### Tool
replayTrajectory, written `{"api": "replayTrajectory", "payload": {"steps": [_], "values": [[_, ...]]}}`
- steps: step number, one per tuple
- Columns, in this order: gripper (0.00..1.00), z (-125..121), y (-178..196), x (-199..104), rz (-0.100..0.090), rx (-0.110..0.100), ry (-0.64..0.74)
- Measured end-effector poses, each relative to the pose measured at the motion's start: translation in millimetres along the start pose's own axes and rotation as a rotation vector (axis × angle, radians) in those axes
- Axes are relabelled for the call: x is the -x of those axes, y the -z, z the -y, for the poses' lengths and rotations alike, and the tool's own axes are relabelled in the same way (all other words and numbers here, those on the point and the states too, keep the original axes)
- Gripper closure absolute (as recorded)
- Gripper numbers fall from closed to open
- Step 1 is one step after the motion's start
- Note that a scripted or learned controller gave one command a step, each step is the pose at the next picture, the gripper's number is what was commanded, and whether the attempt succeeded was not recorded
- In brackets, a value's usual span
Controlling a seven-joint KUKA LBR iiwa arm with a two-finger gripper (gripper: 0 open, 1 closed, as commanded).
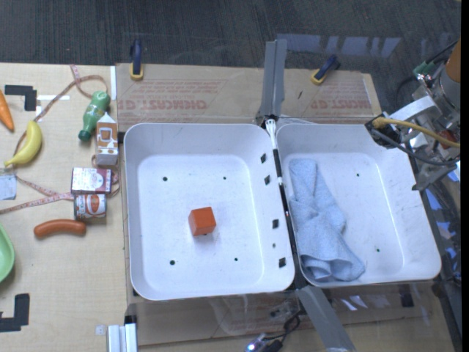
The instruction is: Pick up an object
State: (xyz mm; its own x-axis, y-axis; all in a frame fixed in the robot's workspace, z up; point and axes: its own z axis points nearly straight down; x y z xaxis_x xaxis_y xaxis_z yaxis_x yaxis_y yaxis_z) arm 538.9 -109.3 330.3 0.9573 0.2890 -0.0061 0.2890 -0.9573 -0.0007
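A small orange-red cube [202, 221] sits near the middle of the left bin [133, 196], standing alone on the white floor. In the right bin [414, 189] a crumpled blue-grey cloth [320, 222] lies along the left side, running from the back down to the front corner. Part of the arm [440, 119], with cables and a yellow hose, hangs at the right edge above that bin's far right corner, well away from both objects.
On the wooden bench left of the bins lie toy foods: a banana [26, 145], a green bottle [94, 114], a small carton [107, 141], a can [91, 206] and a sausage [60, 229]. Two clamps [136, 57] [325, 70] hold the cardboard behind the bins.
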Motion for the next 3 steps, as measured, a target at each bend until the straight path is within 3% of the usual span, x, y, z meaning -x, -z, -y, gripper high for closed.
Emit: {"api": "replayTrajectory", "payload": {"steps": [1, 2, 3], "values": [[0.0, -51.9, -16.0, 20.5, 0.0, -0.001, -0.054], [0.0, 44.4, -60.2, -47.5, 0.0, -0.002, -0.016], [0.0, -42.6, -79.5, -47.2, -0.001, 0.0, -0.095]]}}
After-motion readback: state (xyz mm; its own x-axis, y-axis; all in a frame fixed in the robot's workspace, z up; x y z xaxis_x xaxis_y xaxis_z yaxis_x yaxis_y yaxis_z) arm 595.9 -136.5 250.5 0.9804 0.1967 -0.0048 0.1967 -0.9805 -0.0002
